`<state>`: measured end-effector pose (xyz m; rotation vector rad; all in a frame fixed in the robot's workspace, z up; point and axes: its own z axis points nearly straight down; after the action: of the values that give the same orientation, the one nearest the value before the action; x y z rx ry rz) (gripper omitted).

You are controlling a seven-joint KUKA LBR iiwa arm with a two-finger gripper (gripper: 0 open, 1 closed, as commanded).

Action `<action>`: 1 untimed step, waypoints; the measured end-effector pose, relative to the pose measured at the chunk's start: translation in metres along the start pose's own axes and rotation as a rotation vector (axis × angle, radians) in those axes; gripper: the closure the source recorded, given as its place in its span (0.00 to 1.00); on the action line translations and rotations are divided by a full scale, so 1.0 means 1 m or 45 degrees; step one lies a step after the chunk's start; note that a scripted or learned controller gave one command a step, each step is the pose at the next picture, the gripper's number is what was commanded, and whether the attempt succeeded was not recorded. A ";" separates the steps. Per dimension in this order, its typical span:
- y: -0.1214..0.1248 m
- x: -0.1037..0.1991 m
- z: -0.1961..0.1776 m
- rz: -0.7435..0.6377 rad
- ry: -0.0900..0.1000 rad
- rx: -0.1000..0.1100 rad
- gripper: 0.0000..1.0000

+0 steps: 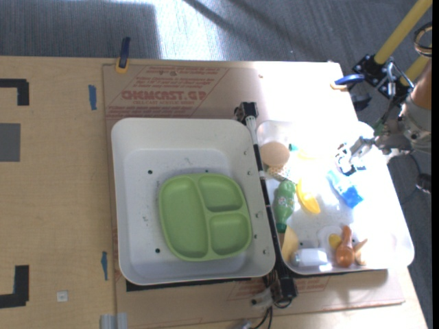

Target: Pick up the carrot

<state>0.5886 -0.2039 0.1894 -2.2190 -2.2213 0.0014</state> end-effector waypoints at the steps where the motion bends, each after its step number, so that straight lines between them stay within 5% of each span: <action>1: -0.027 0.057 0.061 -0.350 -0.002 -0.007 0.00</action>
<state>0.5616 -0.1472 0.1288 -1.8964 -2.5083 -0.0037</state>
